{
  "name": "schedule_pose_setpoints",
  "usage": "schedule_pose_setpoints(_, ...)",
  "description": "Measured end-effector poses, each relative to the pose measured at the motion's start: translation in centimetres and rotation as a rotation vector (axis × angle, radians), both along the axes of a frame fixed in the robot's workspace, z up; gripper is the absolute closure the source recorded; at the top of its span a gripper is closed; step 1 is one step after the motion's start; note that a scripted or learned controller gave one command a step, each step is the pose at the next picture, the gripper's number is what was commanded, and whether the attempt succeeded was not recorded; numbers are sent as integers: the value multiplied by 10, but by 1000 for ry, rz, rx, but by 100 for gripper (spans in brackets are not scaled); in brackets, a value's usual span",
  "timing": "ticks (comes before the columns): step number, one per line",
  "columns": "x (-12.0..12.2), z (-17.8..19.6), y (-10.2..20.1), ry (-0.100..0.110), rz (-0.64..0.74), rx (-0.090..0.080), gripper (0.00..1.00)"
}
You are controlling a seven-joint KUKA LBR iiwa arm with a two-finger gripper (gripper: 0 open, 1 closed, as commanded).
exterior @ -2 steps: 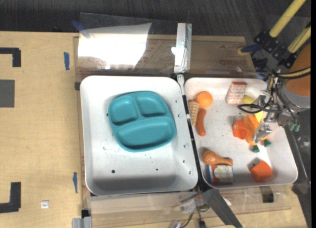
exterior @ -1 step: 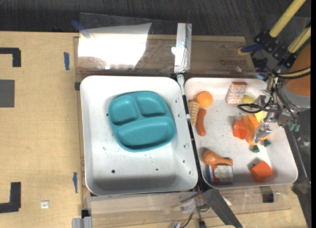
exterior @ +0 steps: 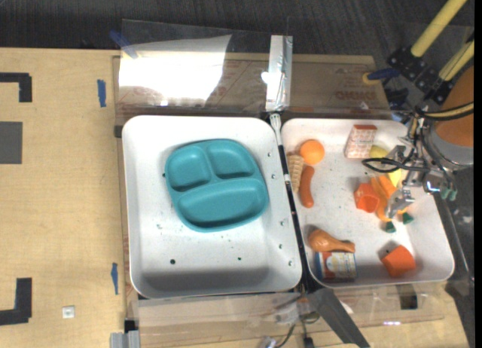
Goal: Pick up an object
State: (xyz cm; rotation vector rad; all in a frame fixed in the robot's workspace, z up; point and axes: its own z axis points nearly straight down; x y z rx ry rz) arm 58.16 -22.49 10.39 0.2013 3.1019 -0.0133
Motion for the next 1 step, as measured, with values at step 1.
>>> schedule_pose_setpoints(1,-6,0,0,-6,-64,3,0)
